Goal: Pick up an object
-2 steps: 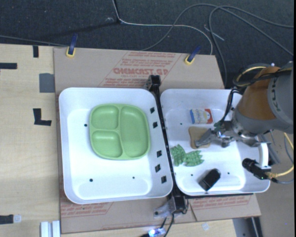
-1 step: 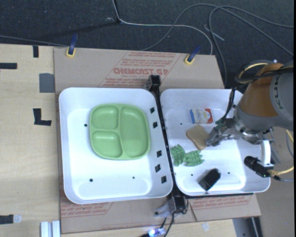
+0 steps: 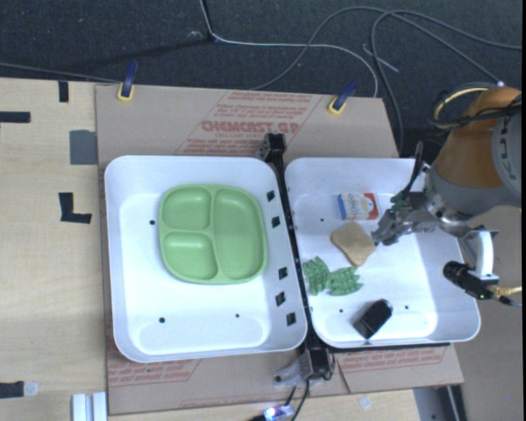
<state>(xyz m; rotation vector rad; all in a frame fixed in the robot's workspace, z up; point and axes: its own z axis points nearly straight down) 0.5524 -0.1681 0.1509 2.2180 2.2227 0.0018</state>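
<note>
The gripper [image 3: 390, 228] hangs low in the right bin [image 3: 438, 323]; whether it is open or closed cannot be told. The tan bread slice [image 3: 353, 243] lies just at its eight o'clock. Centring over the slice before descending should help.
</note>
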